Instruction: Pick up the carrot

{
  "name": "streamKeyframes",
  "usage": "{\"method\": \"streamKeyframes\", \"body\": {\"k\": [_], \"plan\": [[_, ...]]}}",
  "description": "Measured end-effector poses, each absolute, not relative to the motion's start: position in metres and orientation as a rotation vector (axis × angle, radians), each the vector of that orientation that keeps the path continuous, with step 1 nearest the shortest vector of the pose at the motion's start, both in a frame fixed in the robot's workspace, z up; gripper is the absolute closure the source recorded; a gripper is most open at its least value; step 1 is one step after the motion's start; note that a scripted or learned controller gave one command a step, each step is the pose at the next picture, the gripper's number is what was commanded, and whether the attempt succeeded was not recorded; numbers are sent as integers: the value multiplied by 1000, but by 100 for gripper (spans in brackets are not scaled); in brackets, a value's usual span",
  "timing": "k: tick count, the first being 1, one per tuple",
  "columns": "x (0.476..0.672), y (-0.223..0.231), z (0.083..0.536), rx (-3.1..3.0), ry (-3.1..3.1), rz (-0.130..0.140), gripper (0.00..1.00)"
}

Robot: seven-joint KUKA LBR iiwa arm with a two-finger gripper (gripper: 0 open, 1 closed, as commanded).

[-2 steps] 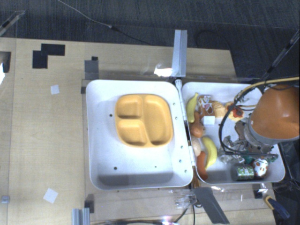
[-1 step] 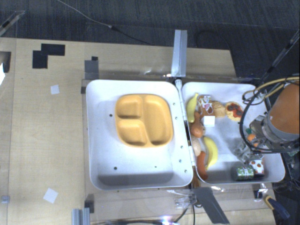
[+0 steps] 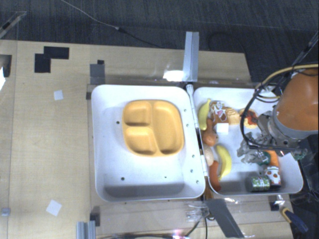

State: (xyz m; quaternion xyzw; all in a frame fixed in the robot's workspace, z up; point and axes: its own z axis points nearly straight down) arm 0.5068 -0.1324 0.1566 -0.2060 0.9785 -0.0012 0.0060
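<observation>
Gripper (image 3: 256, 156) low in the right bin (image 3: 294, 185) | we cannot tell its grasp state, the wrist hides it | carrot (image 3: 273, 159) appears to be the orange piece just beside the gripper, above a green can (image 3: 259, 183) | yellow tray (image 3: 151, 127) in the left bin (image 3: 107, 148)

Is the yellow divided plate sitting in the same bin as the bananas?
No, the yellow divided plate lies in the left bin; the bananas lie in the right bin.

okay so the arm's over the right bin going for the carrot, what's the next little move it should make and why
Probably a short, slow descent straight onto the carrot. The gripper sits low in the right bin just beside the orange piece, and a green can lies close below, so a wide sideways move risks knocking it.
</observation>
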Motion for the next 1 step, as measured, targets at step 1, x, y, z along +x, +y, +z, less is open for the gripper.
{"method": "streamKeyframes", "body": {"k": [1], "plan": [[501, -162, 92, -837, 3017, -6, 100]]}}
